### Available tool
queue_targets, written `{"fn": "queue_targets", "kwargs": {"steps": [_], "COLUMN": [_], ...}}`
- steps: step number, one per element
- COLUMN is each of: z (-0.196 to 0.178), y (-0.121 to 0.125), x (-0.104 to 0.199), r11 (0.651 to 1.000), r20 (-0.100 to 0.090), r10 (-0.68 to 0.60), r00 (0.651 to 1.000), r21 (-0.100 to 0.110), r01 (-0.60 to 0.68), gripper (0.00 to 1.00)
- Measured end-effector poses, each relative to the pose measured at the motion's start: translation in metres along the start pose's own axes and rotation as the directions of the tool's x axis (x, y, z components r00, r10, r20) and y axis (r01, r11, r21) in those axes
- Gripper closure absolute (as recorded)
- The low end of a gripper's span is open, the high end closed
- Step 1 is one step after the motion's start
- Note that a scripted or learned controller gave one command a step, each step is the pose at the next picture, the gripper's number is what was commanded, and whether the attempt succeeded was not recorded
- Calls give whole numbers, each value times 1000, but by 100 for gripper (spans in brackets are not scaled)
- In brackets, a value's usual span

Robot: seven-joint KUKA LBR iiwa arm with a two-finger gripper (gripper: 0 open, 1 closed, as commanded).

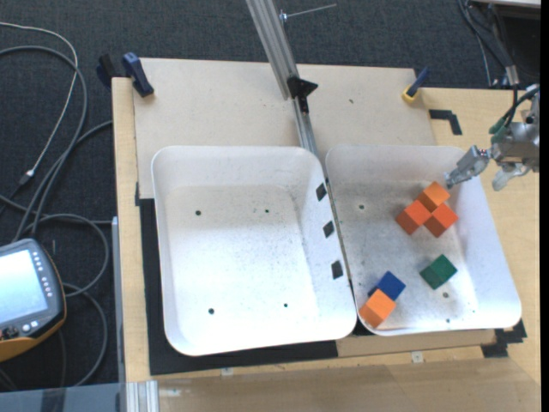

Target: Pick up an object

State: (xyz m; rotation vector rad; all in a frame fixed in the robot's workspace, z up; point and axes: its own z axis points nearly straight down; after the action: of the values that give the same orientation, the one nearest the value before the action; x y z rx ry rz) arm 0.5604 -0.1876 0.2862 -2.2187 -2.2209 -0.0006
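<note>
Several blocks lie in the right bin (489, 230). A cluster of orange blocks (427, 212) sits near its far right side. A green cube (438, 272) rests closer to the front. At the front left corner a blue cube (392, 284) touches an orange cube (376, 307). My gripper (482, 173) hovers over the bin's far right rim, just up and right of the orange cluster. Its fingers are spread open with nothing between them, and the left fingertip (458, 172) is close to the cluster's top block.
The left bin (171, 230) stands beside the right one, with black clips along the shared wall. A metal rail (274, 41) runs down from the top to the bins' junction. Clamps sit at the board's far corners, and cables and a pendant lie on the floor at left.
</note>
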Motion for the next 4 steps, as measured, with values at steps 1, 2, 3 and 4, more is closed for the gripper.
{"fn": "queue_targets", "kwargs": {"steps": [1, 2, 3, 4], "z": [146, 154, 147, 122], "y": [53, 52, 51, 90], "x": [-3, 0, 2, 20], "r11": [1000, 1000, 1000, 1000], "r20": [1, 6, 3, 3], "r10": [1, 1, 0, -4], "r00": [1000, 1000, 1000, 1000], "r21": [-2, -10, -7, -8], "r01": [-1, -1, 0, 4], "gripper": [0, 0, 100, 100]}}
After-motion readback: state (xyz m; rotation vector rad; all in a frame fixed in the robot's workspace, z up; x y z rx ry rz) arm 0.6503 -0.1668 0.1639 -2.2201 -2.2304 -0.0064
